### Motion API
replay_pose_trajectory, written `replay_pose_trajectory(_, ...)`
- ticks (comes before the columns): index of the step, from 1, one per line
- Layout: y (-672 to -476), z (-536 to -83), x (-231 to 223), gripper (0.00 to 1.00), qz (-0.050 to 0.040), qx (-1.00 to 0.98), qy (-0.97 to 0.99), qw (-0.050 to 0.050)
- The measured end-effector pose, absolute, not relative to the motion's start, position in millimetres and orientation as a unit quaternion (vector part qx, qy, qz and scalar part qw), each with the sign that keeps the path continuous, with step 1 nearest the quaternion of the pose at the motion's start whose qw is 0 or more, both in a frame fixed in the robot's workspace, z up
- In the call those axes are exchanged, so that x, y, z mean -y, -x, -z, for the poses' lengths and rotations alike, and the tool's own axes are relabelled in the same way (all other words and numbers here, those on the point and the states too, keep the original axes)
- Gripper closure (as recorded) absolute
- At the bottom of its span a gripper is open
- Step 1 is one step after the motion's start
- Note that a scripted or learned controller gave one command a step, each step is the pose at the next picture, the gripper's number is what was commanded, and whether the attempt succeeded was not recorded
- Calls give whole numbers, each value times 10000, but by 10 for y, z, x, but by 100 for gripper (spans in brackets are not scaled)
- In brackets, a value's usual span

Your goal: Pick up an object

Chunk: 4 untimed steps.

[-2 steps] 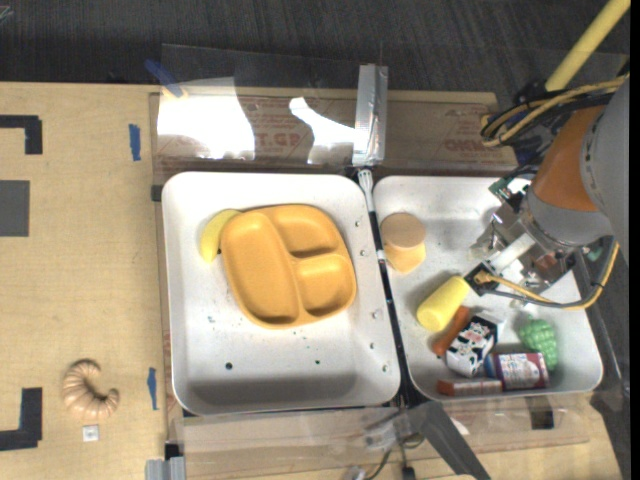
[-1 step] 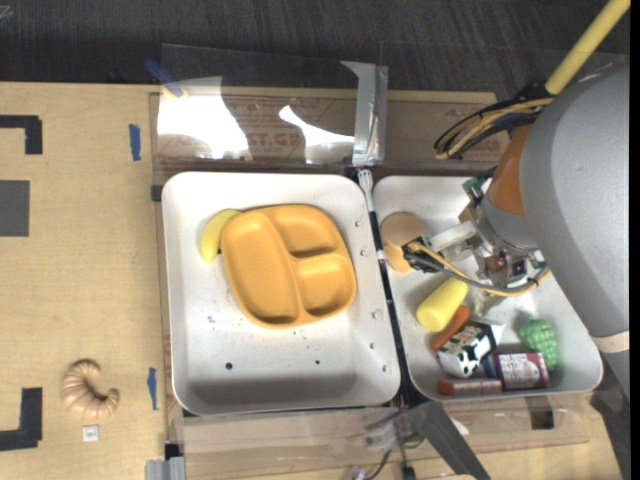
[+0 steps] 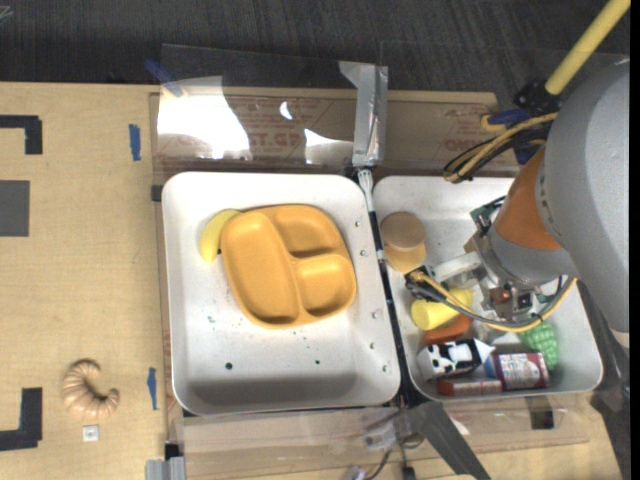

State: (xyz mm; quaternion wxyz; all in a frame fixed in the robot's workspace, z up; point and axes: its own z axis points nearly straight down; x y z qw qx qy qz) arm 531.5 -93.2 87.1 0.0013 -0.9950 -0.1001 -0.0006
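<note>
Filling the right edge of the view, the grey arm [image 3: 600, 158] with its orange band is reaching down into the right bin [image 3: 585, 368], and its gripper [image 3: 497, 293] is hanging low over the clutter there. How its grip is set I cannot tell, since the wrist and a tangle of yellow cables [image 3: 500, 148] are covering it, and nothing is showing as held. Just to the gripper's left, a yellow cup [image 3: 432, 314] is lying on its side, touching an orange piece beneath it. Farther toward the back of that bin, a tan cylinder [image 3: 403, 238] is standing near the dividing wall. Toward the front, a black-and-white toy [image 3: 450, 356] is lying beside a small bottle with a red label [image 3: 518, 370], and something green, perhaps a textured block [image 3: 540, 343], is sitting close under the wrist. Over in the left bin [image 3: 190, 358], an orange divided plate [image 3: 288, 263] is resting partly over a yellow banana [image 3: 211, 234]. On the cardboard bench [image 3: 70, 268], well apart from both bins, a tan croissant-shaped toy [image 3: 89, 388] is lying.
</note>
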Motion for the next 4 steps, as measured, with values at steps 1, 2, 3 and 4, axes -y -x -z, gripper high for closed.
replay_pose_trajectory(1, -5323, -976, 932, 100, 12, 1002, 9950, 14)
replay_pose_trajectory(2, -5350, -1859, 354, 100, 11, 1031, 9947, 18)
replay_pose_trajectory(3, -5116, -1837, 553, 100, -28, 996, 9950, 15)
replay_pose_trajectory(4, -5534, -2439, -38, 100, 9, 1024, 9947, 8)
